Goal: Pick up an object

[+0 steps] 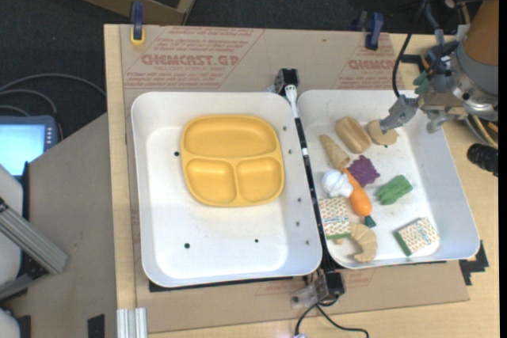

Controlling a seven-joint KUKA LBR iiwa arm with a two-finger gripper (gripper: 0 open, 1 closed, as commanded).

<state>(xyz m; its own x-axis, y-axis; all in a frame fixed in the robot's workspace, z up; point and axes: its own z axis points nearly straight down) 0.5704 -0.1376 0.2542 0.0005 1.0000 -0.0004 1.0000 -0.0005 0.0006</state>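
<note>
Bench of brown board under two white bins, fingers of unclear spread.

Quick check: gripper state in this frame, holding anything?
Gripper: cannot be told whether open or closed; it sits low over the right bin beside a tan food piece, with no visible hold.

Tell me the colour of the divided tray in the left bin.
Yellow-orange all over; the divided tray shows plainly in the camera view.
</note>
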